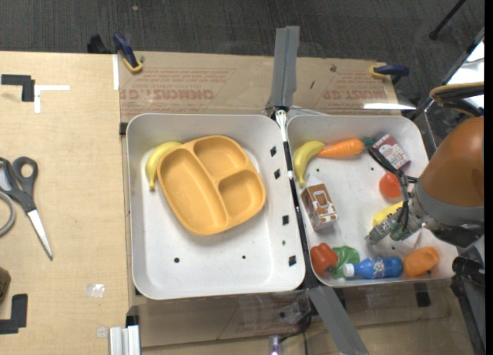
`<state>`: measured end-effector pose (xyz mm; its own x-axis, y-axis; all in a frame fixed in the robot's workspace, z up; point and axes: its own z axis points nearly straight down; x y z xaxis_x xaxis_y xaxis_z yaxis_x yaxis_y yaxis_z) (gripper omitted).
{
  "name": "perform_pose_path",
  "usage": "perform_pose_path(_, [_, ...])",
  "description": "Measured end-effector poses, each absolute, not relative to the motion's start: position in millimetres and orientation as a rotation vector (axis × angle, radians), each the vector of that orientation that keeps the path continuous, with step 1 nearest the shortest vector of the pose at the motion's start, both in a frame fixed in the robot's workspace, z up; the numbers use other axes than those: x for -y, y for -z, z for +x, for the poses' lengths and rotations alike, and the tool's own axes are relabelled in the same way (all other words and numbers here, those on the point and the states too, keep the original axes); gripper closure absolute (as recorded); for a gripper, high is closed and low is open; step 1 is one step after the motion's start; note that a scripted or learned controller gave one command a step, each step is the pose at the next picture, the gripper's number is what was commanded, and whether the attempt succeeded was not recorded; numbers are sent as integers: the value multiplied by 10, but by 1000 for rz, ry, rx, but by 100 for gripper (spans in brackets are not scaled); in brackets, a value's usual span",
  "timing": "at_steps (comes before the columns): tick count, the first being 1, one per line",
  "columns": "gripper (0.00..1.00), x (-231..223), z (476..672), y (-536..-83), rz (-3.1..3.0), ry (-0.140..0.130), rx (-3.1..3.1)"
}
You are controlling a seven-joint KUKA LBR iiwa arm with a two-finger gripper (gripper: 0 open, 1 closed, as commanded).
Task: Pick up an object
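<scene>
Yellow: 2 bananas (158, 159), 1 divided plate (209, 184); 1 carrot (343, 148).

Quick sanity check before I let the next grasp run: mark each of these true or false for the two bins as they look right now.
1. The orange divided plate lies in the left bin. True.
2. A banana lies beside that plate, at its upper left edge. True.
3. The carrot lies in the left bin. False: it lies in the right bin, near the top, next to a second banana.
4. The blue and white bottle stands upright. False: it lies on its side along the right bin's lower edge.
5. The pincer is over the right bin. True.
6. The scissors lie inside a bin. False: they lie on the bench left of both bins.
</scene>
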<state>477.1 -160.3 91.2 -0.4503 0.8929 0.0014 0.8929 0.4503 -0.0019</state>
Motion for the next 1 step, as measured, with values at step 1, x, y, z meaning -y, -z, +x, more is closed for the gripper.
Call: perform_pose_path(1, [100,983,4786,-2263,-1786,-2,2586])
